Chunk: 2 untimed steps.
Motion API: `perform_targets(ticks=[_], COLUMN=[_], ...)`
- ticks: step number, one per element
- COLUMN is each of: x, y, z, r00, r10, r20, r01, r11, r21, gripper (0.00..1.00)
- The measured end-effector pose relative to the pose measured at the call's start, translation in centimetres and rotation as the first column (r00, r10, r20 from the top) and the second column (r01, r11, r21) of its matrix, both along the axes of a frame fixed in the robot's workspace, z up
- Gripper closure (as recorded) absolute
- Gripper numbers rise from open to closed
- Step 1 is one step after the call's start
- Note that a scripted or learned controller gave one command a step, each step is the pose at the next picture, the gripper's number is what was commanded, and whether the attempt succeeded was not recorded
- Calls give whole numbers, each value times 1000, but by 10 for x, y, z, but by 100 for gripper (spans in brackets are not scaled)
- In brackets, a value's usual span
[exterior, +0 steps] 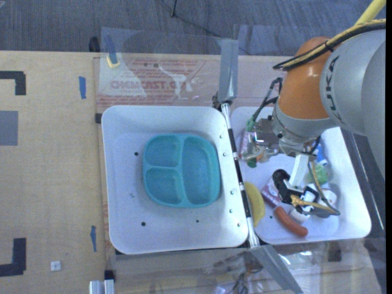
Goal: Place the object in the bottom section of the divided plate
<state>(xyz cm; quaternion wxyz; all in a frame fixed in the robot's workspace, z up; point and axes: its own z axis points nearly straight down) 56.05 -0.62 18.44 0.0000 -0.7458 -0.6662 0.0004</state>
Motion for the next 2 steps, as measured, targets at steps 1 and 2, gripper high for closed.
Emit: perform_targets(ticks=[1,2], x=[27,27], y=[82,83], z=[0,0], r00=[998,998], r10=[63,63], r20=[1,1], r01=[-63,-63], r11=[998,998], r21=[1,0], gripper=[100,0])
